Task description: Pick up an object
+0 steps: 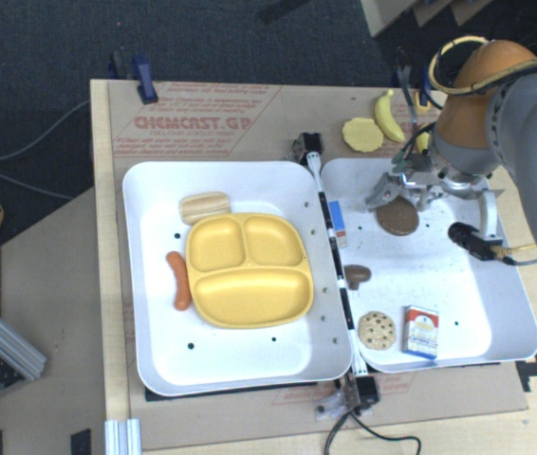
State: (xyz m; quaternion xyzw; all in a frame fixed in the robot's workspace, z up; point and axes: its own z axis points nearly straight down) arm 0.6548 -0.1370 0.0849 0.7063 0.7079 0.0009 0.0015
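Tool (403, 195) low over the brown round patty (399, 219) near the right bin's (506, 344) far edge, grip state can't tell; patty lies flat and thin, so the tool may well skid over it and close on nothing.

Dark carpet floor (41, 27) — cardboard-topped bench (202, 112), loose cables (22, 150).

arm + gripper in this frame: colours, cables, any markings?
Grey arm with a rounded orange band above the wrist. A yellow-and-black cable loops beside the orange section. The gripper is bare grey metal on a round grey flange. No markings legible.
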